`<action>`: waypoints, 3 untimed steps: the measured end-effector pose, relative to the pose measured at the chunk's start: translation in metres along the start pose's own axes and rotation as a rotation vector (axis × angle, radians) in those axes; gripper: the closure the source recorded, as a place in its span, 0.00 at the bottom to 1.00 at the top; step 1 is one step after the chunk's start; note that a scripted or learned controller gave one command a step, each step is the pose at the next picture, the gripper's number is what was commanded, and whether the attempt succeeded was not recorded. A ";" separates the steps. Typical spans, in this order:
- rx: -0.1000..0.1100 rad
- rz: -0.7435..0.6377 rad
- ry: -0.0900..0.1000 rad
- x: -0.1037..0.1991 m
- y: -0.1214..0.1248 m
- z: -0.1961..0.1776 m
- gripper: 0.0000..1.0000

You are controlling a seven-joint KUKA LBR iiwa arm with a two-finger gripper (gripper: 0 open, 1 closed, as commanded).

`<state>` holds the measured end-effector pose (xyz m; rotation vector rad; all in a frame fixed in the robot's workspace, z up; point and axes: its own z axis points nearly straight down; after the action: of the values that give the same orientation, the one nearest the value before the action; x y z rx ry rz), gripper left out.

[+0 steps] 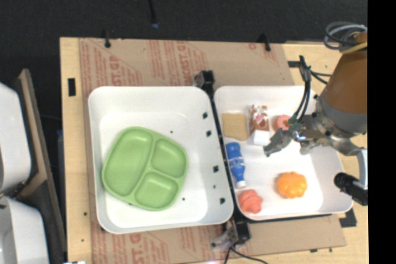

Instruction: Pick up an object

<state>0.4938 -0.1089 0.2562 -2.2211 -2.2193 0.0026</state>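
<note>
The hand (276, 144) hovers in the right bin (322, 202), grip state I cannot tell, while the orange pumpkin toy (291, 185) sits lower right of frame, looking light, smooth and rounded — best pinched across its middle.

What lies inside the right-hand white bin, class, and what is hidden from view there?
The right bin holds a tan block, a blue bottle, a pink lump, an orange pumpkin-like toy and a red-and-white packet. The arm covers the bin's far right part.
</note>
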 end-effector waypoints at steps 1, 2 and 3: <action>-0.005 0.042 -0.002 -0.031 0.044 -0.095 0.00; 0.011 -0.001 0.002 -0.022 0.089 0.053 0.00; 0.005 0.004 0.000 -0.101 0.126 0.103 0.00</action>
<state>0.6197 -0.2096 0.1533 -2.2230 -2.2116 0.0084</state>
